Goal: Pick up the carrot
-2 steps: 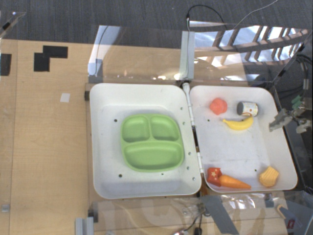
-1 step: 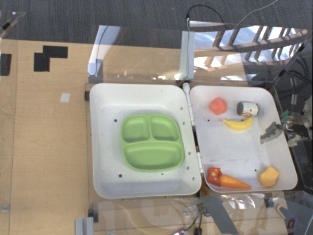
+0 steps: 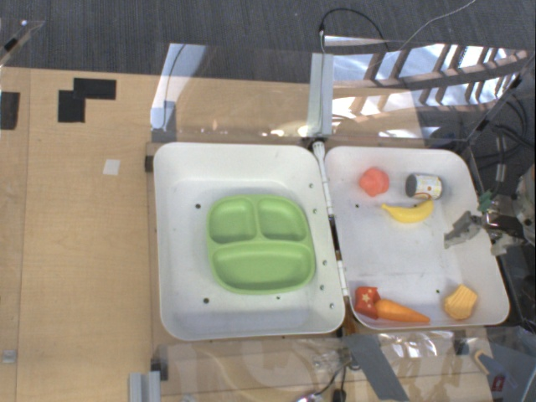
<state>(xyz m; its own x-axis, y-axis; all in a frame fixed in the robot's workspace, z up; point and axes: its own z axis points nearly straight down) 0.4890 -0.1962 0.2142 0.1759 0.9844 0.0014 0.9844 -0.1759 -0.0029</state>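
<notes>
The carrot (image 3: 400, 311) is lying along the near edge of the right bin (image 3: 419, 262), touching a red block (image 3: 367, 296) at its left end. The gripper (image 3: 463, 227) is hanging over the bin's right side, well apart from the carrot, grasping nothing.

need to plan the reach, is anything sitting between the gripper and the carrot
Nothing visible does. The gripper sits at the right bin's right edge, and the carrot lies along the near wall, with bare white floor between them. The red piece touches the carrot's far-left end and the yellow piece lies to its right, both off the direct line.
</notes>
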